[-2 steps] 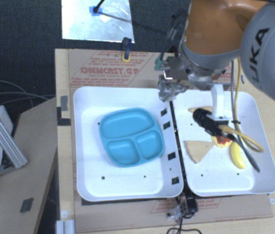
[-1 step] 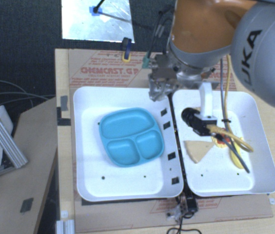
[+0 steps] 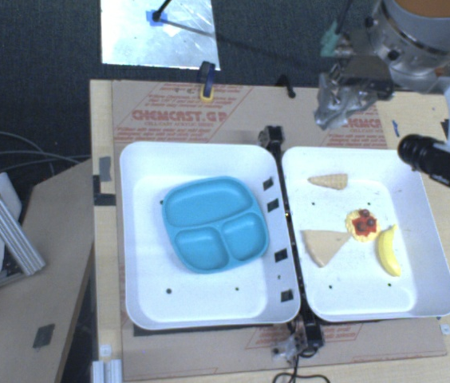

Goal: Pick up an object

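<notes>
The gripper (image 3: 345, 102) sits in the upper right of the frame, above the far rim of the right bin (image 3: 428, 214), over the cardboard sheet (image 3: 185, 110). Whether it is released or clenched cannot be told; nothing is visible in its grasp.

4 objects lie in the right bin, all below and well apart from the gripper:
- A small tan wedge (image 3: 329, 181) lies nearest, near the bin's upper edge.
- A round tart with red topping (image 3: 361, 223) lies at mid-bin, right of centre.
- A yellow banana (image 3: 388, 250) lies just beside the tart, toward the right wall.
- A larger pale triangular slice (image 3: 324, 246) lies lower left of the tart.

The objects are spaced apart except the tart and banana. Bare floor remains along the bin's lower edge and upper right corner.

The left bin (image 3: 141, 214) holds 1 blue divided plate (image 3: 214, 223) with 3 compartments, set centrally with bare margin on all sides. Black clips (image 3: 274, 206) join the 2 bins along their shared edge.

The cardboard rests on a tan bench (image 3: 57, 238). A reflective sheet (image 3: 157, 22) lies on dark carpet (image 3: 25, 62) at the upper left.
</notes>
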`<state>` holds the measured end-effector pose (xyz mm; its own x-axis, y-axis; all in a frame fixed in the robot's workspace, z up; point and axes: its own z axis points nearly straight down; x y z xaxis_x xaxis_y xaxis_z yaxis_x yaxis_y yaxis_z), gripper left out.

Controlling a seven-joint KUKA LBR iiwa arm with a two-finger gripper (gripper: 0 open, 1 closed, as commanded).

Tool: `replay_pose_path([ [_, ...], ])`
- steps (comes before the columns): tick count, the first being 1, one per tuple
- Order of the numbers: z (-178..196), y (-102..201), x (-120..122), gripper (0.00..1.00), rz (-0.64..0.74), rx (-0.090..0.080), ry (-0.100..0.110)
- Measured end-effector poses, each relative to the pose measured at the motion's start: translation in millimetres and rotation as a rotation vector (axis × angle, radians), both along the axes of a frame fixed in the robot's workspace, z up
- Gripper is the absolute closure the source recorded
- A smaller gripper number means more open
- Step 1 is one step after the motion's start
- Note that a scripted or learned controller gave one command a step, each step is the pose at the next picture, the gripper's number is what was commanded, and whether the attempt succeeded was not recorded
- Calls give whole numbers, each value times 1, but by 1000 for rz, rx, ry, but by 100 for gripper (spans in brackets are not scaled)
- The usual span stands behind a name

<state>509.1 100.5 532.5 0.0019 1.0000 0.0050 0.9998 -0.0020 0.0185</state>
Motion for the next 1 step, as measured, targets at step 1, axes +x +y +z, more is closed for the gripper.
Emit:
replay_pose_path([
  [1,-50,-30,-20,100,1,-5,20],
])
